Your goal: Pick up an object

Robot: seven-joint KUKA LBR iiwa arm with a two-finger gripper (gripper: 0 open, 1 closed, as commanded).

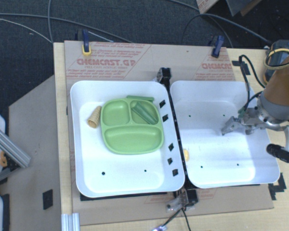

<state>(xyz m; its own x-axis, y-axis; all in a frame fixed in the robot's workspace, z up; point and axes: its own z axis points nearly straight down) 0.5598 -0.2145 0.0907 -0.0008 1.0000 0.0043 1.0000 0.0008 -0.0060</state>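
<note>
**Gripper over the right bin, far from anything to pick**

Dark carpet and loose cables surround the counter [115, 57], a board clamped at its far edge and carrying two shallow white bins. Taking the green divided plate [132, 126] as landmark: it lies in the left bin [86, 172], with a green pod-shaped piece [144, 112] in one of its upper compartments and a small tan cone [94, 117] just beside its left rim. A tiny yellowish bit [186, 154] sits to the plate's right, against the divider between the bins.

Well to the plate's right, the gripper [231, 127] hangs low over the right bin [216, 177]; whether its fingers are spread or pressed together I cannot tell, and nothing shows between them.

The likely risk is closing on bare bin floor, since every pickable item sits well apart from it. The plate is also broad and flat, so a two-finger grasp may slip off its rim.
</note>
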